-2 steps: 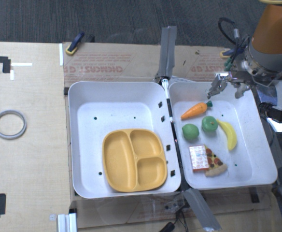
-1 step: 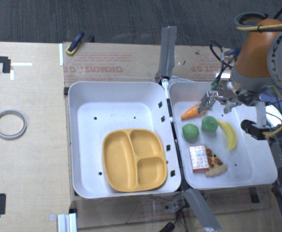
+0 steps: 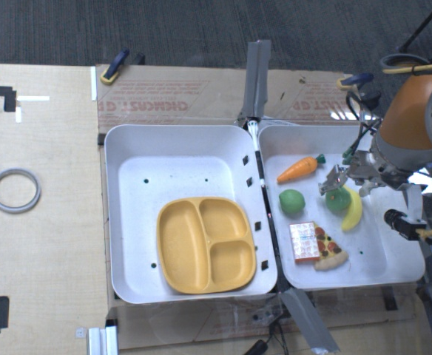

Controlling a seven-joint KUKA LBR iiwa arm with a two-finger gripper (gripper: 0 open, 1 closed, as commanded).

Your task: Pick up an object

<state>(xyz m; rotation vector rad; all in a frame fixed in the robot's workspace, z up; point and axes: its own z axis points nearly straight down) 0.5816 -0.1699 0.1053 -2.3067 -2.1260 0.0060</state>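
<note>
Gripper (image 3: 336,182) poised low above the green apple (image 3: 337,201); you cannot tell whether it has closed or grips anything, so the pick is not yet shown done. Left to right, you count: one tape roll (image 3: 14,190), one yellow divided plate (image 3: 206,244), one carrot (image 3: 299,168), one lime (image 3: 292,201), one card box (image 3: 303,242), one pizza slice (image 3: 329,254), one banana (image 3: 353,211).

We see the desk (image 3: 46,272) bearing two white bins (image 3: 127,220) side by side — cardboard (image 3: 171,98) behind, a tape roll (image 3: 15,190) at left.
</note>
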